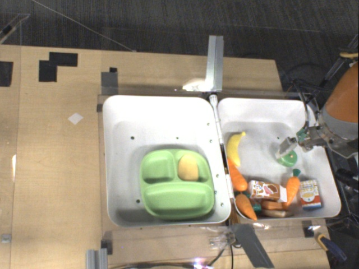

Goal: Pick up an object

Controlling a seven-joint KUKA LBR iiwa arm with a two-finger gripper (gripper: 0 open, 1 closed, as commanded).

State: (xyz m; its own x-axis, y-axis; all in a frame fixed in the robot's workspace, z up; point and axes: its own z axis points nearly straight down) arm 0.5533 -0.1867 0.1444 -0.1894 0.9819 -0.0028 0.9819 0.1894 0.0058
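My gripper hangs over the right side of the right bin, reaching in from the right. Just below its tip is a small green round object, touching or nearly touching it; I cannot tell whether it is gripped. A yellow banana lies by the bin's left wall. Along the front of the bin lie an orange carrot, a second carrot, a third carrot, a brown and white box and a small carton.
The left bin holds a green divided plate with a yellow rounded item in its upper right compartment. A metal post stands behind the wall between the bins. Cables lie at the far right.
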